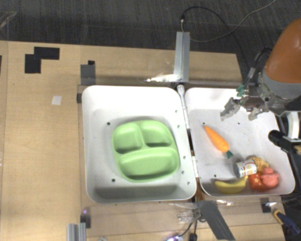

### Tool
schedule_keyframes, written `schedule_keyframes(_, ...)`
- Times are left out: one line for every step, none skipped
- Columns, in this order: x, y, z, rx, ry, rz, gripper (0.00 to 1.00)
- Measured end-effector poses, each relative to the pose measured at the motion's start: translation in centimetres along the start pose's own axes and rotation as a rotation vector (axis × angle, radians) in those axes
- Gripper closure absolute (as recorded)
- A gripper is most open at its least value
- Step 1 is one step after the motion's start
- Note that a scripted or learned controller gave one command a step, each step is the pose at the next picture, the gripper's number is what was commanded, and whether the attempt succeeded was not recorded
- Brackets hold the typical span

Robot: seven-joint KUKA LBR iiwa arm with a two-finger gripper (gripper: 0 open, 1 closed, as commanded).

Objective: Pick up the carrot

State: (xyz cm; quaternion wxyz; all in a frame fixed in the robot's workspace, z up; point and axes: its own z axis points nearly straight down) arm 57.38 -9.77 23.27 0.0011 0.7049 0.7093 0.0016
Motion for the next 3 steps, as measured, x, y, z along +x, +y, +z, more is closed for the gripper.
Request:
schedule_keyframes(0.4, -0.9, 13.7, -0.002, -0.001, -0.014, 0.0)
schedule_keyframes(0.5, -0.7, 12.6, -0.007, 0.0, -0.013, 1.0)
schedule_keyframes(5.2, -1.3, 4.8, 0.001, -0.001, 0.596, 1.0)
